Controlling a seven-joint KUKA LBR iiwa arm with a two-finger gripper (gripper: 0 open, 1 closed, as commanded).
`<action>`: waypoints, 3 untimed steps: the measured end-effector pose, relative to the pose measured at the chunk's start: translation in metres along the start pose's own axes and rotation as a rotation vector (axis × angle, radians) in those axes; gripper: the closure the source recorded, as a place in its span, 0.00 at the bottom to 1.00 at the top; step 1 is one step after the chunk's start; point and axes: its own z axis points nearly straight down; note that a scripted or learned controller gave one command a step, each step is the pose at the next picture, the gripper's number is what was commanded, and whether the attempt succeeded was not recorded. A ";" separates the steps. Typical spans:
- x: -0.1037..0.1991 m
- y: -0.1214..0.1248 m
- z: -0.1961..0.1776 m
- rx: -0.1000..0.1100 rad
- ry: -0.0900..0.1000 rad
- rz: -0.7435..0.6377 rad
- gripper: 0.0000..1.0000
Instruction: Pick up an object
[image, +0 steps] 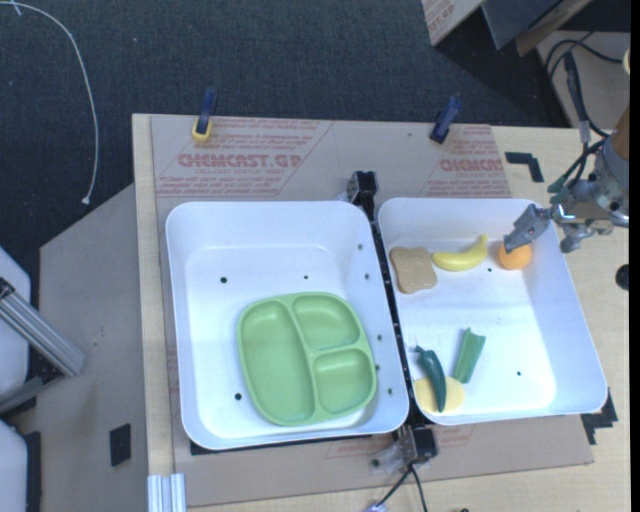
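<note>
Leftward, the left bin (190, 250) holds a green divided plate (306, 356); the right bin (560, 330) holds toast (412, 269), banana (460, 257), orange (514, 257). The gripper (527, 228) hovers just above the orange; whether it grips, I cannot tell.

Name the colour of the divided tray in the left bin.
Light green divided tray, clear in the camera view.

Glossy white plastic bins (200, 250), matt green plate (305, 355).

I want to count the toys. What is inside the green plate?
The green plate in the left bin shows three bare compartments with no toys. The bin floor under it is covered.
</note>
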 end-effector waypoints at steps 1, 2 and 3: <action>-0.009 -0.001 0.048 0.006 0.001 0.001 0.00; -0.008 -0.003 0.091 0.006 0.002 0.000 0.00; -0.015 -0.011 0.140 0.006 0.002 0.001 0.00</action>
